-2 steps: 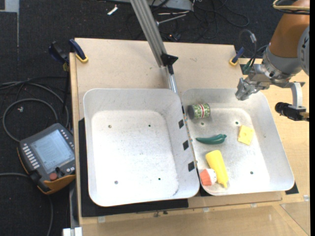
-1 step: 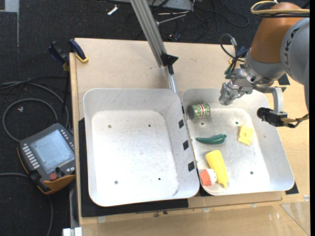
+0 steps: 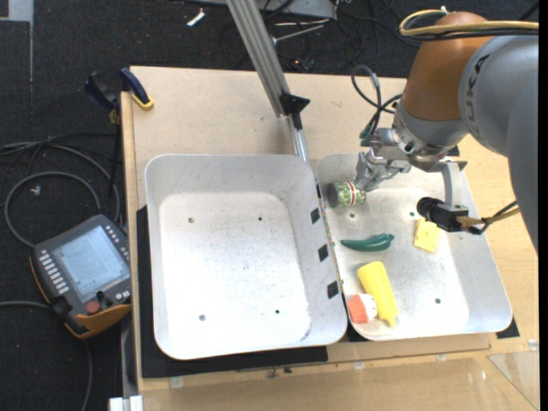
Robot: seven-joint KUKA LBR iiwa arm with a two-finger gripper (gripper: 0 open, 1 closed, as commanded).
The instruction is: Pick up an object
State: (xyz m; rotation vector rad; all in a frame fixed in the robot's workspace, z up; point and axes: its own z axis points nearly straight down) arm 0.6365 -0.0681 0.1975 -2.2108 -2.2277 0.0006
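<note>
Worktop (image 3: 214, 118): pale wood, matt, lightly scuffed.
Left bin (image 3: 168, 176): white plastic, smooth, dull sheen, speckled with dark marks.
Right bin (image 3: 481, 291): same white plastic, smooth, faintly speckled.
Arm (image 3: 514, 84): grey shell, smooth, satin.
Orange band (image 3: 441, 62): glossy.
Yellow bottle (image 3: 379, 291): glossy plastic.
Green pepper (image 3: 368, 243): smooth, shiny.
Yellow block (image 3: 426, 236): matt, spongy-looking.
Strut (image 3: 257, 41): ribbed bare metal.
Floor (image 3: 51, 58): dark carpet, rough.

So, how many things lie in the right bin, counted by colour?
Green: 2, small can, curved pod
Yellow: 2, block, long piece
Red and white: 1, small piece
Total: 5
</note>
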